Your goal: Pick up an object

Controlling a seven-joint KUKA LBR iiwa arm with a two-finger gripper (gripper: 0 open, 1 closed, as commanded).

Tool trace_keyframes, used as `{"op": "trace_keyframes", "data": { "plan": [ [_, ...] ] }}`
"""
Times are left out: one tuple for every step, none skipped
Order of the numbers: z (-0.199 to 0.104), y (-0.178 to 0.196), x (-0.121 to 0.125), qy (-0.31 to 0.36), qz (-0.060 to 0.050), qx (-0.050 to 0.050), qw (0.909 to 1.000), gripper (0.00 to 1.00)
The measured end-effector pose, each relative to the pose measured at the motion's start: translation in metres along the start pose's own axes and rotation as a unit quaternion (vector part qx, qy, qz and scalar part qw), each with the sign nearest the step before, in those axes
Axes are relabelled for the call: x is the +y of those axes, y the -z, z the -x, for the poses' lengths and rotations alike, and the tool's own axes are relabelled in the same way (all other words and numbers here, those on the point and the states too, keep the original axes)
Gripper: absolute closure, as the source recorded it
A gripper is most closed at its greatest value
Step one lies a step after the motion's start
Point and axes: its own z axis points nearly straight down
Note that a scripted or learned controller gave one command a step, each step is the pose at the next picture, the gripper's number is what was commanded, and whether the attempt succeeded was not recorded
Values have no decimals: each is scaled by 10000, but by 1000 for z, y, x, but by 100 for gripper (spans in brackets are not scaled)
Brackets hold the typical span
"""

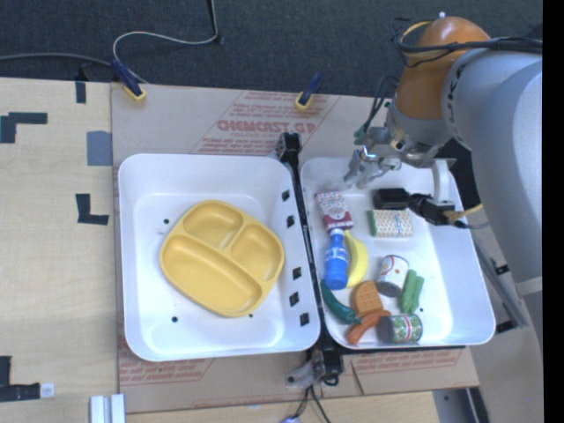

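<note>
Nearest the lens, a small printed can [402, 328] lay on its side at the near edge of the right bin [458, 271], its long axis running left to right. Over in the left bin [141, 236], a yellow divided plate [222, 256] sat alone near the middle, tilted so its length ran from far left to near right. Across the divider, the right bin held a crowd of small goods: a red-and-white packet [333, 208] at the far end of a line, a blue bottle [337, 260] just below it with its long axis running far to near and its cap toward the far side, and a yellow banana [356, 259] pressed against the bottle's right flank. Nearer lay an orange carrot-like toy [366, 307], a green piece [411, 291] and a round white-and-red item [391, 272]. A pale boxed item [391, 224] rested toward the far right. The gripper [366, 164] hung over the far part of the right bin, apart from the goods; whether its fingers were open or shut could not be told.
</note>
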Motion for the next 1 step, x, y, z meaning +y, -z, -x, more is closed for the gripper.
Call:
{"op": "trace_keyframes", "data": {
  "plan": [
    [-5, -19, -1, -3, -11, -4, 10000, 100]
  ]
}}
